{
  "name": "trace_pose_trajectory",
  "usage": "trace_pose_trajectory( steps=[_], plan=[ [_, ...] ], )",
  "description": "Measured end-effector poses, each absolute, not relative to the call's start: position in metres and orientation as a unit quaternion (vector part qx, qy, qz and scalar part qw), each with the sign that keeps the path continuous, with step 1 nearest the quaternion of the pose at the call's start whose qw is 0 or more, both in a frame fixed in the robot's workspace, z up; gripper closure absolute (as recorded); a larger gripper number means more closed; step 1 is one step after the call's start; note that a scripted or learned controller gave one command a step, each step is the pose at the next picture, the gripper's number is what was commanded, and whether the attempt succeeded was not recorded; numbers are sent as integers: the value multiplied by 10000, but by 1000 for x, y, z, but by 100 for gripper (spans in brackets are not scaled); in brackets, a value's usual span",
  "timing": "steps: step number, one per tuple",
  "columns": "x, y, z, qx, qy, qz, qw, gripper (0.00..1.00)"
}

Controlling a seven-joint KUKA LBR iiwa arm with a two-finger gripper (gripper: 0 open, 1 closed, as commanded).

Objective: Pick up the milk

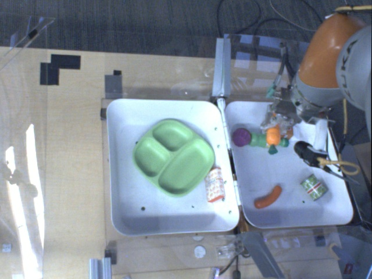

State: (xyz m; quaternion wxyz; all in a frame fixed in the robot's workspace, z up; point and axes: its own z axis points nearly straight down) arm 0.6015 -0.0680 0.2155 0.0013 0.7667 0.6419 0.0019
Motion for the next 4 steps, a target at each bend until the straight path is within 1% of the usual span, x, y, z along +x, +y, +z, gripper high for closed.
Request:
trace_pose_trajectory(
  steps=[2, 3, 4],
  plan=[
    [605, -66, 238, 7620, 6475, 66, 62, 100],
    [619, -93, 196, 7842, 6205, 8, 10, 100],
    [621, -92, 207, 7819, 6234, 27, 29, 100]
  ],
)
